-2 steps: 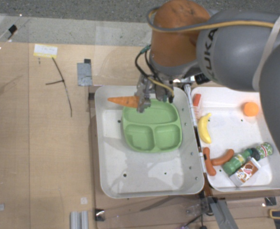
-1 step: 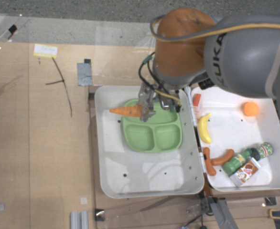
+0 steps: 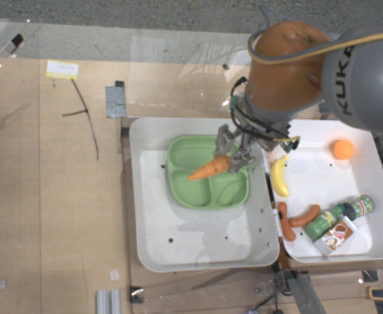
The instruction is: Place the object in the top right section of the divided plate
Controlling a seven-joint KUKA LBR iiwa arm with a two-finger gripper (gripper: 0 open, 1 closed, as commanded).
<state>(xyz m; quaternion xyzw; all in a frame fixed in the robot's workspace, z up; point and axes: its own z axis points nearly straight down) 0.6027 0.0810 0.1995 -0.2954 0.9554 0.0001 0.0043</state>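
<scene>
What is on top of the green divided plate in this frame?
A carrot lies across the green divided plate, its thick end at the end effector. The end effector and arm cover the plate's top right section, so anything beneath them is hidden.

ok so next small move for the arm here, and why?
Probably ease the carrot a little further right and up-frame, then release. The orange carrot sits at the gripper, hanging tilted across the green divided plastic plate, its tip toward the left section rather than over the top right one.
</scene>
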